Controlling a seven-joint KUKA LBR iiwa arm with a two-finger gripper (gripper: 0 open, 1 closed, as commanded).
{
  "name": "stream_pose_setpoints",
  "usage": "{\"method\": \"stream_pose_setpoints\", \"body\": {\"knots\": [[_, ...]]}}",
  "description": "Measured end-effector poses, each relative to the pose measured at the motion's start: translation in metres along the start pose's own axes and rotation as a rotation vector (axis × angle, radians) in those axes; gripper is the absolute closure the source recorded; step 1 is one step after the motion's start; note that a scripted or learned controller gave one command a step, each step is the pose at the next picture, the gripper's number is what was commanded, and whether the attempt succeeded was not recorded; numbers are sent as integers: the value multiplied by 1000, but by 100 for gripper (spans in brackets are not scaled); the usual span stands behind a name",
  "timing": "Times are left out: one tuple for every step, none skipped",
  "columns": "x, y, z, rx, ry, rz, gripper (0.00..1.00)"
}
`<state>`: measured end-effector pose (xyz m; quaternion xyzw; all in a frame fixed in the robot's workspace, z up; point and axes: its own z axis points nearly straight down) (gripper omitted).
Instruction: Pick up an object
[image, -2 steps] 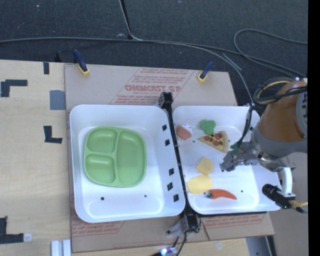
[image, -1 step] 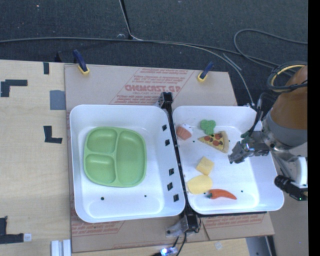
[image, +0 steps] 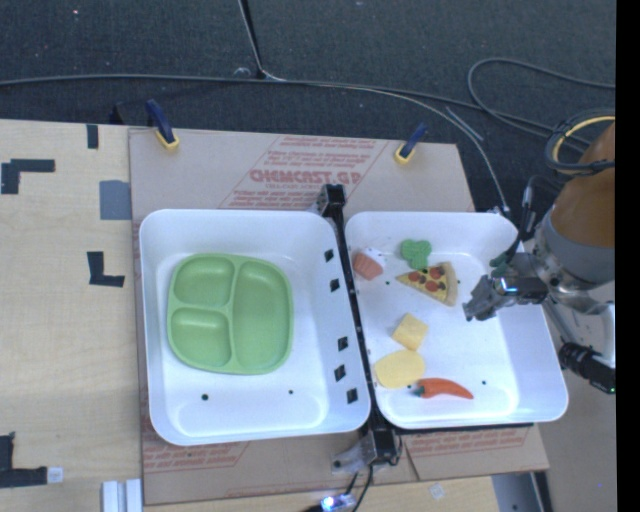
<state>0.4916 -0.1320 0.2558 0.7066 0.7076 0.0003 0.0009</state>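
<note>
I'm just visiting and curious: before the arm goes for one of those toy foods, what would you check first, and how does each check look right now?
1. Gripper over the right bin: ok, at its right side.
2. Nothing between its fingers yet: cannot tell.
3. Pizza slice close by: ok, just left of the gripper.
4. Pizza slice apart from its neighbours: not ok, the green piece touches it.
5. Carrot and yellow block lying apart: ok.
6. Green tray out of the way: ok, in the left bin.
</note>
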Motion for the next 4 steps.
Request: {"method": "stream_pose_setpoints", "body": {"knots": [[53, 7, -4, 2, 2, -5, 100], [104, 8, -4, 3, 2, -5, 100], [151, 6, 12, 5, 1, -4, 100], [196, 14, 14, 3, 1, -4, 100]]}}
